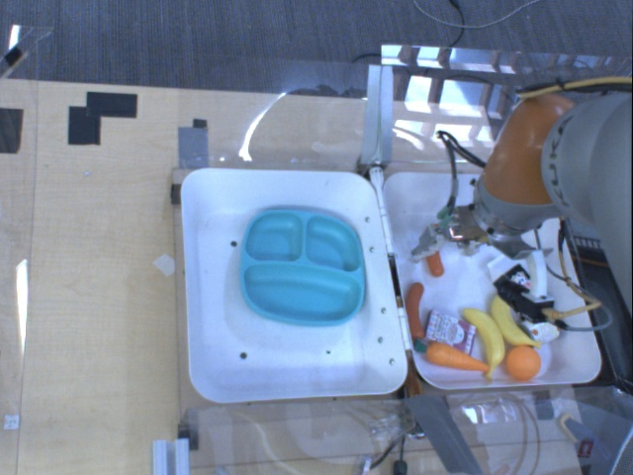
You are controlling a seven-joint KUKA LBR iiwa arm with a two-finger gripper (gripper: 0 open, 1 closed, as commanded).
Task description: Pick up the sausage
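The slim reddish-brown sausage (414, 310) lies in the right white bin (584, 369) against its left wall, its long axis running along that wall. The hand (435, 245) hovers just beyond its far end; whether it's open, I cannot tell.

Arm (593, 156): chunky rounded grey casing, smooth and kinda matte. Fat orange band (524, 151) above wrist, glossy with highlight on top. Below it, darker metallic wrist ring. Gripper (441, 237) small, silvery-grey, bit cluttered. Thin black cables loop from wrist area. Black-and-white block near wrist, detail too small to tell.
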